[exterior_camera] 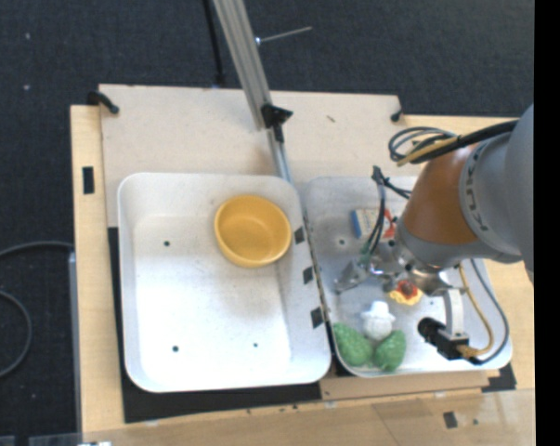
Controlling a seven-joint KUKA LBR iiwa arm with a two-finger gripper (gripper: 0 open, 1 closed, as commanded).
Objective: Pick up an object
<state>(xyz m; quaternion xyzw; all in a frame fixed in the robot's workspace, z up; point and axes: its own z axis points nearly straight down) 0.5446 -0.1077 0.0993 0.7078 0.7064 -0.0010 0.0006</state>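
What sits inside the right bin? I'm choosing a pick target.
The right bin holds green lumps, a white object, a small blue item. The arm covers the rest.

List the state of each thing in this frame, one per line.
yellow bowl: upright, in the left bin, apart from the arm.
green objects: lying at the right bin's near edge.
white object: resting just above the green ones.
gripper: low over the right bin.

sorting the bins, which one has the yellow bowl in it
The left bin. The yellow bowl sits near its upper right corner, upright. The right bin, under the arm, holds green and white items instead.
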